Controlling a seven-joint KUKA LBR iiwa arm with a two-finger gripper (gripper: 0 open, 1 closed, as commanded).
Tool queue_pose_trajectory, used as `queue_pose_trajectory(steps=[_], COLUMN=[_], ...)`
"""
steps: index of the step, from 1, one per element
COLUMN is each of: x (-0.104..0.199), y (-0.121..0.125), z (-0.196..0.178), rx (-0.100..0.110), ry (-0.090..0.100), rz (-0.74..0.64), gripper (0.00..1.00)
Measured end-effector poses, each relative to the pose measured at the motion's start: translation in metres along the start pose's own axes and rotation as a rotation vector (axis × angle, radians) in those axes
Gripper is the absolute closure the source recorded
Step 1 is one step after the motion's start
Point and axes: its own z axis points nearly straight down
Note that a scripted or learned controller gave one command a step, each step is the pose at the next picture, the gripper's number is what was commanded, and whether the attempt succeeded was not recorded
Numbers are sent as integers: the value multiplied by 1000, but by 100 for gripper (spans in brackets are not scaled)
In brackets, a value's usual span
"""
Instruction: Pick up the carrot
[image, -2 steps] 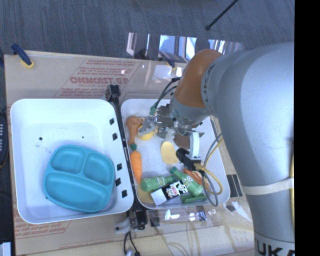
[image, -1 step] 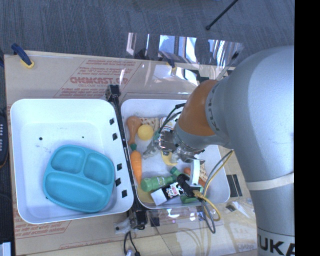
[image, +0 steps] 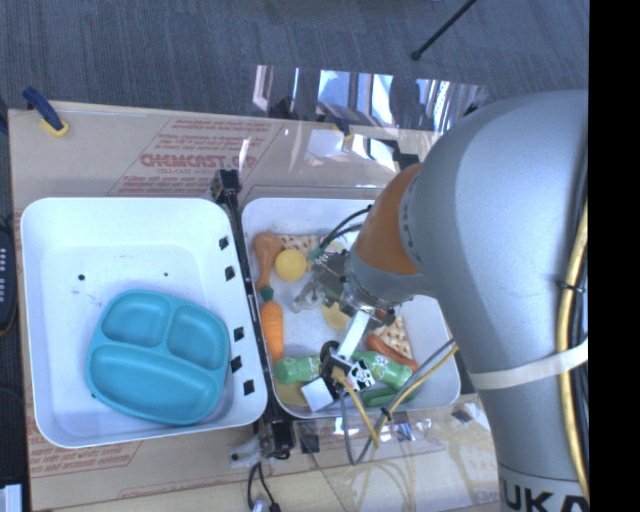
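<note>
nearest to us, against the front wall of the right bin (image: 445, 385), lie a green bottle-like toy (image: 294, 370) and a small white block (image: 316, 394).

just behind the green toy is the carrot (image: 272, 332). it lies lengthwise close along the bin's left wall, with its leafy end pointing away from us. its near tip touches the green toy, or very nearly does.

a little farther back and to the right is the end effector (image: 322, 285), over the middle of the bin and apart from the carrot. we cannot tell whether it is wide or narrow, and we see nothing held in it.

beyond it are a yellow ball (image: 290, 264) and a brown drumstick-shaped toy (image: 265, 250), near the far left corner.

we judge the step in hand to be the approach, with the grasp not yet made. to do it well:
- we should shift toward the left wall and slightly nearer.
- we should turn the wrist so the closing line runs across the carrot's narrow width.
- we should come down at mid-body, away from the green toy and the yellow ball.
- the wall leaves little room on that side, so the descent should be centred and straight, with the lift vertical.
</note>
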Motion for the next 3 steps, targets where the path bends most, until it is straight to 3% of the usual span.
queue_pose_trajectory(steps=[1,2,3], x=[-1,0,1], y=[-10,-13,-13], z=[-1,-9,-9], rx=[-2,12,13], ry=[4,1,1], rz=[695,679,678], gripper=[0,100,0])
